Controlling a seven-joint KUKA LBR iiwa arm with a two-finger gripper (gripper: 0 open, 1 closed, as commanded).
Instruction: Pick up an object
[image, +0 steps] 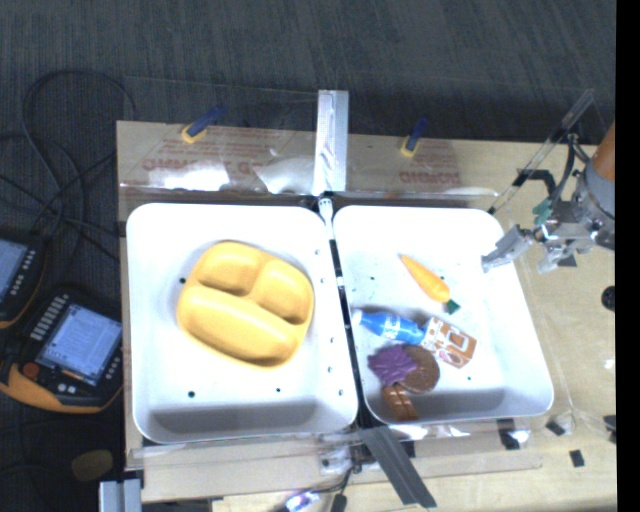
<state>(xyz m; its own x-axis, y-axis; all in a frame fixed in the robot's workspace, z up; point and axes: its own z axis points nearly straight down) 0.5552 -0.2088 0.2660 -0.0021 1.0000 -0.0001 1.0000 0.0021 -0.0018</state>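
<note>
The right bin (520, 330) holds an orange carrot (425, 277) with a green tip. Below it lie a blue bottle (392, 325), a white and orange packet (452, 343), a purple bunch of grapes (392, 362) and a brown round cookie (420, 374). A small brown piece (400, 402) lies by the front wall. My gripper (527, 256) hovers over the right bin's far right rim. It is open with nothing between its fingers, and it sits right of the carrot and apart from it.
A large yellow bread-shaped object (245, 300) lies in the left bin (150, 330). A metal divider post (331, 140) stands at the back between the bins. A handheld controller (65, 345) and cables lie on the floor at left.
</note>
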